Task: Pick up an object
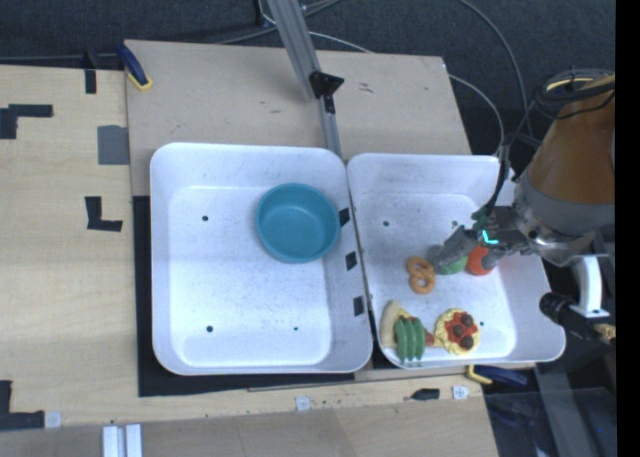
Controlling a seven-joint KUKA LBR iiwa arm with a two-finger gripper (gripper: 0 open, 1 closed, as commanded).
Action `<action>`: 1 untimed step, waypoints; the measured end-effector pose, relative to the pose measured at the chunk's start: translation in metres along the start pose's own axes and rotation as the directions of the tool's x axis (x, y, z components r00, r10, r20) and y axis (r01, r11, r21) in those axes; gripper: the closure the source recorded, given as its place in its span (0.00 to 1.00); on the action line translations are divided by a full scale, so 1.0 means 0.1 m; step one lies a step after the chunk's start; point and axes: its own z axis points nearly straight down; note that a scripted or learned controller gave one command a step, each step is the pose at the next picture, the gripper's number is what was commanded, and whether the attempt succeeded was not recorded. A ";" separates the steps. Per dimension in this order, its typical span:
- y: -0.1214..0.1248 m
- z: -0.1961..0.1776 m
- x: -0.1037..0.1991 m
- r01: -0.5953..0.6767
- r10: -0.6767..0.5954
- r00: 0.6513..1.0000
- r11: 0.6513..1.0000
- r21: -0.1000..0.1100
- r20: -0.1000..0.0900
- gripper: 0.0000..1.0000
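Camera view showed us the arm (565, 160) reaching in from the right, bent low over the right bin (400, 185), its gripper (452, 248) just above a pretzel (421, 274) and beside a red-green toy (478, 261). We could not tell the finger opening.

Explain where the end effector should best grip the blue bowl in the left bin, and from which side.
Grip the blue bowl by its rim, coming straight down from above. It sits upright and open, so one finger can probably go inside the wall and one outside. It stands apart from the left bin's walls.
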 end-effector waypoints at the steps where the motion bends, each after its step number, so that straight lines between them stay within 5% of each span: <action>1: 0.00 0.00 0.00 0.000 0.000 1.000 1.000 0.000 0.000 0.00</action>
